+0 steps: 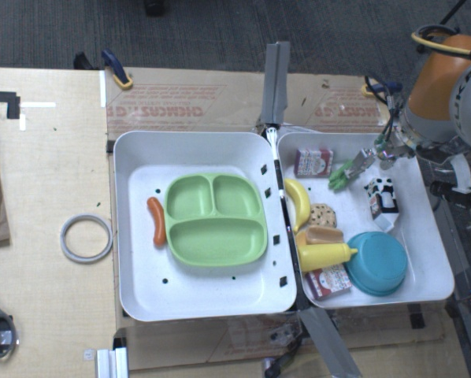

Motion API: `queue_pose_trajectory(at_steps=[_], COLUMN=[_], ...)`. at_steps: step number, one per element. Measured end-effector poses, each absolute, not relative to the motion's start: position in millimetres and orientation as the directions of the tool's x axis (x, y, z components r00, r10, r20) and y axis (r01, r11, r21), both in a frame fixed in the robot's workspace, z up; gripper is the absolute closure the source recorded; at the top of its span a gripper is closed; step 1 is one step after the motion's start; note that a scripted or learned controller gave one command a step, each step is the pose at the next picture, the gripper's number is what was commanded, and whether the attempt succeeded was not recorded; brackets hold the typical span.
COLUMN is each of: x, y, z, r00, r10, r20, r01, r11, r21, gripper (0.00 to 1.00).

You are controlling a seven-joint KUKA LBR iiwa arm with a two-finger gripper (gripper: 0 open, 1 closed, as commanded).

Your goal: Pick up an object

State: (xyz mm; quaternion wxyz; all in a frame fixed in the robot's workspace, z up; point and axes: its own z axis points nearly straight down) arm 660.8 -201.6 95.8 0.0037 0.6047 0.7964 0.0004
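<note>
The right bin (424,290) holds a green pod-shaped toy (342,177), a banana (298,201), a cookie (322,214), a yellow squeeze bottle (324,254), a blue bowl (377,263), a black-and-white carton (382,198) and two red packets (313,162) (328,282). My gripper (371,158) reaches in from the upper right and is low over the bin's back part. Its tip is right at the green toy's upper end. Whether it touches the toy is unclear.
The left bin (133,235) holds a green divided plate (216,219) and an orange sausage (157,220). A grey ring (86,237) lies on the bench to the left. The arm's orange band (444,77) is above the right bin's far corner.
</note>
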Motion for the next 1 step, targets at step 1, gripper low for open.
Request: queue_pose_trajectory(at_steps=[1], x=[659.5], y=[-113.7], z=[125.4], r00=[-0.24], r10=[0.971], r20=[0.0], r01=[0.971], r11=[0.24], r21=[0.001], gripper=[0.0])
